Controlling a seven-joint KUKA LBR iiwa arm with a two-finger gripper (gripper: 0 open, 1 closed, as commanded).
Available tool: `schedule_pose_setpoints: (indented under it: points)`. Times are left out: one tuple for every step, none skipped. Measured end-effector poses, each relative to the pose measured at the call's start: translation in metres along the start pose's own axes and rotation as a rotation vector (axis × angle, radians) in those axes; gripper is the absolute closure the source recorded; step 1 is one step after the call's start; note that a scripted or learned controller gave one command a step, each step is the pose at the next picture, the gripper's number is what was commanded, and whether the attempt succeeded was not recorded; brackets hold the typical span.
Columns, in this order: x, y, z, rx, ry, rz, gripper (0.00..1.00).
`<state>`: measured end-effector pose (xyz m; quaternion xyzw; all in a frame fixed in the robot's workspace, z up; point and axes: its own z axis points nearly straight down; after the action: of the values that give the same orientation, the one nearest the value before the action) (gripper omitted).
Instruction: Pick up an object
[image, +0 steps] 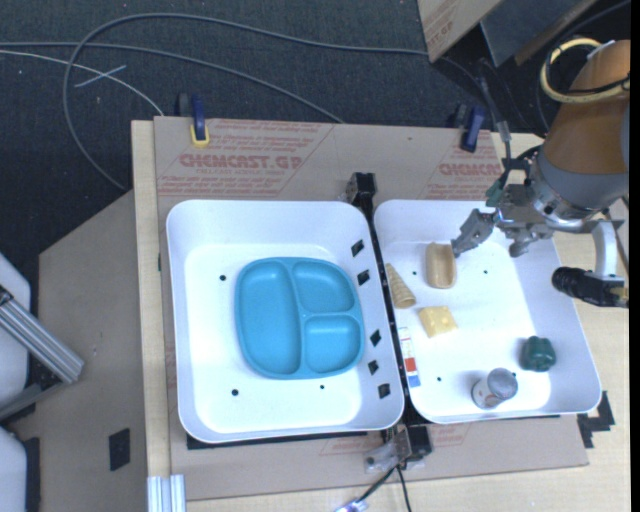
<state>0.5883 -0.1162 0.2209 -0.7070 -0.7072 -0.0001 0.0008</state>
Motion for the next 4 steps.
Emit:
schedule_pose_setpoints:
  points:
    - [0.002,-0.003,0.042,0.005,0.0,0.0,0.0]
    - [0.01,-0.011,0.098,0.006,0.002,0.0,0.0]
    - [0.01,-0.011,0.138,0.005,0.001,0.001,0.0]
    - [0.01,-0.01,0.125,0.0,0.001,0.001,1.0]
